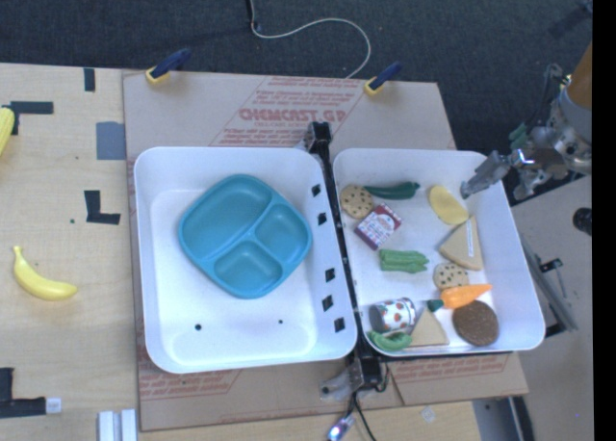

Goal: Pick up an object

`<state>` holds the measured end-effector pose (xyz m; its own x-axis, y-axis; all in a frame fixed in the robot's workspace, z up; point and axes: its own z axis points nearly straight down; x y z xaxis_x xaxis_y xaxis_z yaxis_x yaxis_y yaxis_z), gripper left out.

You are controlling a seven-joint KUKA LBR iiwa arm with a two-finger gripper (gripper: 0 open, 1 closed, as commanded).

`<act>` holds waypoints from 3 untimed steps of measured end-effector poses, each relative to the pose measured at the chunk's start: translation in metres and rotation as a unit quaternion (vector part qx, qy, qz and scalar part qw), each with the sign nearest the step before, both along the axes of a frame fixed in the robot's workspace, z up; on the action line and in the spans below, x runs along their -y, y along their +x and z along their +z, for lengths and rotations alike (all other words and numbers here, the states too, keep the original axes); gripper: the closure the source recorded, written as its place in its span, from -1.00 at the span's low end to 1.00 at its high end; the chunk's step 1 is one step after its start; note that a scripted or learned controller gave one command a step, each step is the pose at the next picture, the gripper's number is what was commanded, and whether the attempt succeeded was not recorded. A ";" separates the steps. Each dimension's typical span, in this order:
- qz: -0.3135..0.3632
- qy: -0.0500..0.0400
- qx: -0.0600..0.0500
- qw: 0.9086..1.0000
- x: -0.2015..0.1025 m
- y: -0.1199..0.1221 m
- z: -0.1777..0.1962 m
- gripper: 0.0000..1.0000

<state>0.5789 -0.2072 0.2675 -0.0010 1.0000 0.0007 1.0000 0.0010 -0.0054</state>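
Taking the right bin (515, 266) as my landmark: along its near wall lie a brown patty (475, 323), a carrot (464, 295) and a cookie (449, 275). Toward its middle sit a green pepper (402, 260) and a red packet (377, 225). Nearer its far wall rest a yellow lemon-like piece (447, 204) and a dark green pod (391, 190). My pincer (478, 180) hovers over the bin's far right corner, just beside the yellow piece; whether it is apart or together I cannot tell.
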 end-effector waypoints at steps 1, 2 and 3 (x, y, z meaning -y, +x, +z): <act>0.000 0.000 -0.002 1.000 -0.039 -0.053 -0.181 -1.00; 0.003 -0.002 0.003 1.000 -0.102 0.002 -0.175 -1.00; 0.000 -0.001 0.003 1.000 -0.099 0.001 -0.167 1.00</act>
<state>0.5798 -0.1084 0.1009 -0.0015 1.0000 -0.0016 1.0000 0.0015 0.0000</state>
